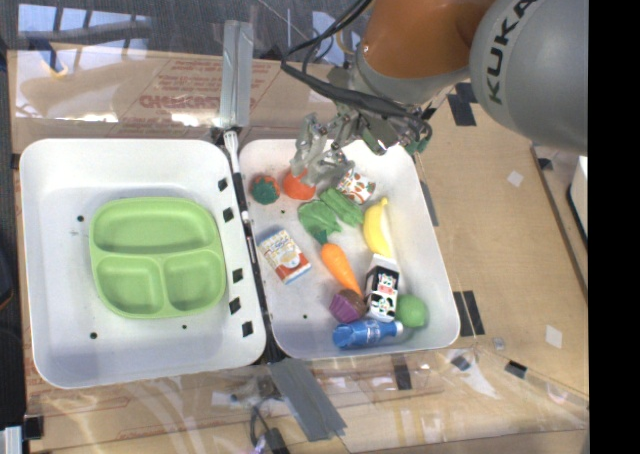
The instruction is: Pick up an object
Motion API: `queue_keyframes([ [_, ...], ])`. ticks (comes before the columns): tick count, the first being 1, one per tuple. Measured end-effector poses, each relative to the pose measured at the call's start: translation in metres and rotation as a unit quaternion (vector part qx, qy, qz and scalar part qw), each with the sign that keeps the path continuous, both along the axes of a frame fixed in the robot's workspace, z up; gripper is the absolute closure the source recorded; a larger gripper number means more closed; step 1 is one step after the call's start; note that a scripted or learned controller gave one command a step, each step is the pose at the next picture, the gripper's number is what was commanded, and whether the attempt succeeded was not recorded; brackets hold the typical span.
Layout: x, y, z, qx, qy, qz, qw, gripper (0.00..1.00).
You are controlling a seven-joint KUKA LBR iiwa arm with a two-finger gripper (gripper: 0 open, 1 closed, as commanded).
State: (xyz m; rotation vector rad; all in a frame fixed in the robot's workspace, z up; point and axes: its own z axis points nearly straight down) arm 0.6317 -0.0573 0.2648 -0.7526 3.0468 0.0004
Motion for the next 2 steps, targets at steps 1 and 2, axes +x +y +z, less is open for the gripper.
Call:
queue_keyframes([
  [1, 0.017, -0.068, -0.125, 0.0005, 0.007, -0.017, 0.9998, 1.00],
  [2, 0.020, -0.036, -0.060, -0.0006, -0.003, -0.037, 0.9993, 1.00],
])
